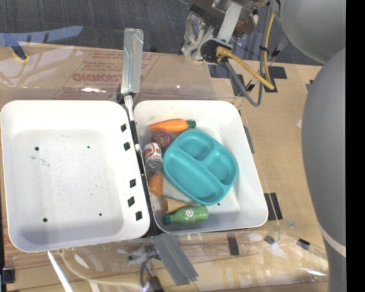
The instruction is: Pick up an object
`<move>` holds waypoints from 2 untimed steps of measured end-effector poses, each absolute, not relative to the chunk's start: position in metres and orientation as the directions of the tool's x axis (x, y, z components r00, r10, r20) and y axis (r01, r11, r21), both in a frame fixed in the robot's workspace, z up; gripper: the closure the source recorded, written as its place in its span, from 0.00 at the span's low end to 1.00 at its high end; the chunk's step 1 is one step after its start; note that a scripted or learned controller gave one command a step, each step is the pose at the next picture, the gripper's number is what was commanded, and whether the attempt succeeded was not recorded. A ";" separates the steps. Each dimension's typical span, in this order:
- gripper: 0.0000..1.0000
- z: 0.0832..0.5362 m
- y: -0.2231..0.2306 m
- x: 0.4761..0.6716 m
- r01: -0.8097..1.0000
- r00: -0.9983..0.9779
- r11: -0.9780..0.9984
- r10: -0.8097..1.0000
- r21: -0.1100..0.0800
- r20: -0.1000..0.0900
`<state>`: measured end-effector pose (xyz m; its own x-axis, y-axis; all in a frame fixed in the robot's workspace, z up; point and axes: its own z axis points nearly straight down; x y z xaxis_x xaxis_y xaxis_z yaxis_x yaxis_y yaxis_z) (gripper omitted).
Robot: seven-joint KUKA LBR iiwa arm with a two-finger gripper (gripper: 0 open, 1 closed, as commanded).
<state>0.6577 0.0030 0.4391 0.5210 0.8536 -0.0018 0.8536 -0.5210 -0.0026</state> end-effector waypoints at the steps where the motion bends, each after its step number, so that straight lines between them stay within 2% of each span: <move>1: 1.00 0.439 0.092 0.644 0.711 0.703 -0.704 0.711 -0.005 -0.007; 2: 1.00 0.424 0.155 0.643 0.997 0.082 -0.082 0.997 -0.009 -0.003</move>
<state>0.6425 0.1551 0.4237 0.0817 0.9967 -0.0033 0.9966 -0.0817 -0.0087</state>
